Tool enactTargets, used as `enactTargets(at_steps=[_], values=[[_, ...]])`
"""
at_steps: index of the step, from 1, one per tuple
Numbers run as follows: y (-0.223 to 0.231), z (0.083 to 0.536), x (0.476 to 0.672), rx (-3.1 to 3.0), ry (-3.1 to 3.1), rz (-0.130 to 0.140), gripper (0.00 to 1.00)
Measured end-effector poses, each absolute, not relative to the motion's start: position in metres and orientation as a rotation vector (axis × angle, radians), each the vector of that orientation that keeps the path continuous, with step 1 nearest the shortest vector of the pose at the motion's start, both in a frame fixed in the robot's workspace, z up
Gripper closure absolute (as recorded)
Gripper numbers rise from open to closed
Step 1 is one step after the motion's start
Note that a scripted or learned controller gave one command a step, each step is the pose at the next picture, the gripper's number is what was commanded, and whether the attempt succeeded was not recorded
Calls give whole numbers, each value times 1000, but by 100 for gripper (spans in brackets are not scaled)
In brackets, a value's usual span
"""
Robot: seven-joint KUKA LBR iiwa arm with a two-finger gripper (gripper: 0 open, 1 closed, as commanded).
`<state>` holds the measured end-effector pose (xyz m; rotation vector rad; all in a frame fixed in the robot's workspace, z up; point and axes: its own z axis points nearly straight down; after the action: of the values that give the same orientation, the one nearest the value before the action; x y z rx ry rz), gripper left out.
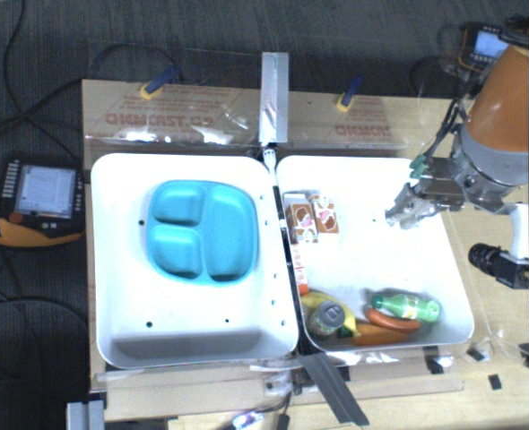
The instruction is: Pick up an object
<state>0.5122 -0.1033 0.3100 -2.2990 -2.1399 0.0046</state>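
Observation:
My gripper (pixel 410 210) hangs over the right bin's (pixel 385 262) far right part, above bare white floor. A small box with a brown and white printed face (pixel 309 217) lies at that bin's upper left, well to the left of the gripper. Along the bin's near edge lie a green bottle (pixel 406 307), an orange carrot-like piece (pixel 384 331) just under it, and a yellow and green round item with a grey cap (pixel 327 317). Nothing shows between the gripper's tips.
A blue sectioned tray (pixel 202 229) lies in the left bin (pixel 121 321). A metal divider post (pixel 274 97) stands at the back between the bins. A handheld pendant (pixel 39 195) lies on the floor at the left.

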Motion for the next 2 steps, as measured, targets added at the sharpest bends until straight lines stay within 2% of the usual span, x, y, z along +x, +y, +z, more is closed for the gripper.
enactTargets(at_steps=[1,2], values=[[-126,345,500,-2082,-2355,3,100],[-107,334,566,-1977,-2442,3,100]])
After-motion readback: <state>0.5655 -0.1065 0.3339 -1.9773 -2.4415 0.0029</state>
